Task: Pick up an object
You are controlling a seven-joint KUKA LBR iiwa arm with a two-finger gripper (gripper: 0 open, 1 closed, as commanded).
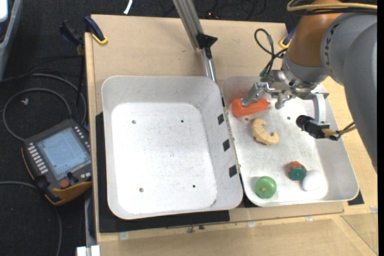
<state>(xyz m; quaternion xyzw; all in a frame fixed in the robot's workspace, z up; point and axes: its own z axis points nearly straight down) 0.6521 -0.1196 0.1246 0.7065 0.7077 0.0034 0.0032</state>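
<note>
Nearest the lens, at the front edge of the right-hand shallow white bin (336, 156), sit a small green ball-shaped object (265, 186), a small red-and-teal round object (296, 171) and, touching it on its right, a white rounded object (311, 181). Farther back in the same bin lies a curved tan object (264, 132) shaped like a pastry, and just behind it an orange block-like object (250, 107) rests near the bin's back left corner. The grey KUKA arm (354, 51) with its orange band reaches in from the right, its two-finger gripper (261, 91) poised directly over the orange object; whether the fingers are spread or closed cannot be told, nor whether they touch it. The left-hand shallow white bin (159, 144) stands beside it on the tan wooden bench (150, 48). A handheld control pendant (58, 156) with a lit screen lies on the dark floor to the left.
</note>
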